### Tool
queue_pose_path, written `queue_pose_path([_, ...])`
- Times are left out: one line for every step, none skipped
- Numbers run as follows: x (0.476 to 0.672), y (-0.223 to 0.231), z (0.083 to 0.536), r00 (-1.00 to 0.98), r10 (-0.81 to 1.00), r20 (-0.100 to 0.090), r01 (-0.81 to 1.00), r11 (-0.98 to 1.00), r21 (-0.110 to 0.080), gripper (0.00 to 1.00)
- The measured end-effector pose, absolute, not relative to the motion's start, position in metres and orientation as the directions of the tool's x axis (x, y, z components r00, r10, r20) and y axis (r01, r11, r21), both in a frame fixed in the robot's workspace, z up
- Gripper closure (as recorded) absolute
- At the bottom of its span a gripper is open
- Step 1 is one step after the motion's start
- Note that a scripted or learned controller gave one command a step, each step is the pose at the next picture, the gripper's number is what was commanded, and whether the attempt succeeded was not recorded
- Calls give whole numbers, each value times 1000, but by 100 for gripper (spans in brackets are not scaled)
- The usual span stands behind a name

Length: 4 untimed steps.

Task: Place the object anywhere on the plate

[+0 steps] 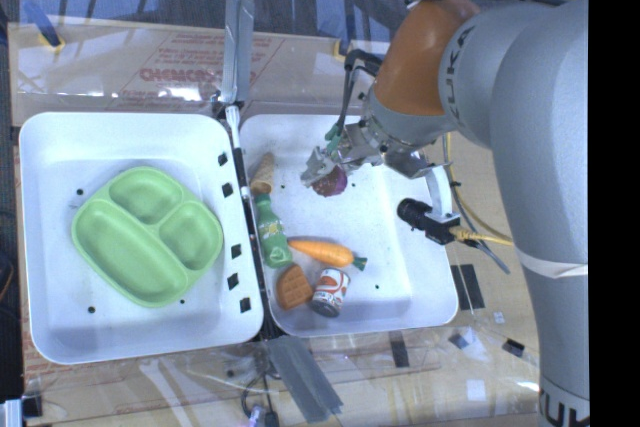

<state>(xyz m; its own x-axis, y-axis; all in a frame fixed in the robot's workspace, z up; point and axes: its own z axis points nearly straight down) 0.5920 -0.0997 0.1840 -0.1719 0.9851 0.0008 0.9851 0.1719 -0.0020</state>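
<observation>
The green plate (147, 234) lies in the middle of the left bin (60, 315). In the right bin (425, 300), near its back edge, the gripper (327, 167) pinches a dark purple object (330, 182) between its fingers, above the floor.

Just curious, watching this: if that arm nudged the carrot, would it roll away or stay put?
The carrot lies on its side, long and rounded, so a sideways push would probably roll it. Its taper would likely curve the roll. The can beside it might stop it. It looks like a stiff, light toy.
</observation>
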Motion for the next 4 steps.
queue_pose_path([573,-30,191,-53,999,1,999,53,-6,100])
queue_pose_path([535,33,191,-318,948,2,948,318,-5,100])
queue_pose_path([535,32,191,-318,948,2,948,318,-5,0])
queue_pose_path([535,32,191,-318,948,2,948,318,-5,0])
